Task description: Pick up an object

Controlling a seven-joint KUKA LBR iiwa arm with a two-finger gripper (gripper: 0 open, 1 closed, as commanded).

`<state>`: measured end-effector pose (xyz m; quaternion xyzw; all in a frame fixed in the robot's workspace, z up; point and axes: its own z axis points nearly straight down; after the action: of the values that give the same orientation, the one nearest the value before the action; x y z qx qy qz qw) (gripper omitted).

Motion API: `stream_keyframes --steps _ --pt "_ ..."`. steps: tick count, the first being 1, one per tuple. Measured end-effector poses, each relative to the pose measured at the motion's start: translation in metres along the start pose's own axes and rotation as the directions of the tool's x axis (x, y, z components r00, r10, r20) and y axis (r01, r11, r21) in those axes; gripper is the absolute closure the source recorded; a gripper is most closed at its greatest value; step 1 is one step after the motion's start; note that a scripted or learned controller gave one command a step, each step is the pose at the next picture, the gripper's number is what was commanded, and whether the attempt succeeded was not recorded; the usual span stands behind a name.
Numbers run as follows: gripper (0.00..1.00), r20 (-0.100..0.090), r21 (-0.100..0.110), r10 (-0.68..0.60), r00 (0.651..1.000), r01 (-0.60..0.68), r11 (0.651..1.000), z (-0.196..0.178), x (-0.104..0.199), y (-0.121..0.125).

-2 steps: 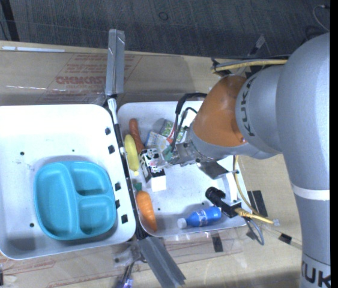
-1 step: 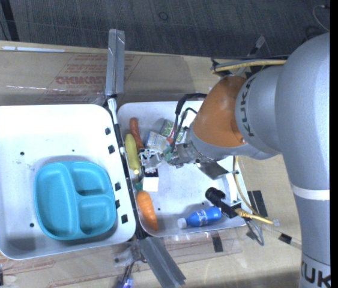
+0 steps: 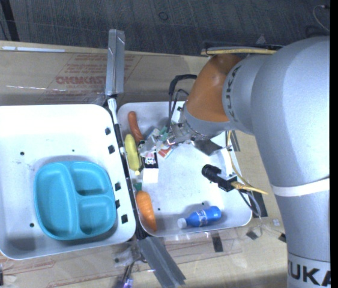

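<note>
The thing nearest to me is a little heap of crumpled packets [image 3: 155,144], white with bits of green and red, in the upper left part of the right bin [image 3: 184,182]. It lies just to the left of and a touch below my gripper [image 3: 169,135], so close that the two seem to meet. The heap is a jumble with no clear long axis, and I cannot make out which single piece would come up. My wrist hides the tip from the camera, so I cannot tell whether my gripper is open or closed, nor whether it has anything in it.

Just beyond the heap, to its left, a yellow banana [image 3: 132,153] lies along the bin's left wall, its long axis running up and down the frame. Above that a reddish sausage [image 3: 134,125] lies nearly the same way, tilted slightly. Below the heap sits a small white box [image 3: 150,174], and further down in the lower left corner a carrot [image 3: 146,210] lies lengthwise against the wall.

The blue bottle [image 3: 205,215] rests on its side by the bin's lower wall, white cap to the left, long axis across the frame, well apart from me. I judge the heap the natural target, needing only a short shift left and down; the long things by the wall would want a grip across their width.

The left bin [image 3: 12,125] holds a blue divided tray [image 3: 72,200]
</note>
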<state>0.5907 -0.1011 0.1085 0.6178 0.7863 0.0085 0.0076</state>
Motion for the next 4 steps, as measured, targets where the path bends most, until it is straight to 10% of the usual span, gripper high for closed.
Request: stream_keyframes --steps 2,3,4 --pt "0.00 0.004 0.002 0.076 0.997 -0.076 0.997 0.001 -0.033 0.057" --pt "0.00 0.005 -0.014 0.059 0.998 -0.059 0.998 -0.004 -0.082 0.042" --pt "0.00 0.015 -0.014 -0.123 0.992 0.123 0.992 -0.002 -0.036 0.026"
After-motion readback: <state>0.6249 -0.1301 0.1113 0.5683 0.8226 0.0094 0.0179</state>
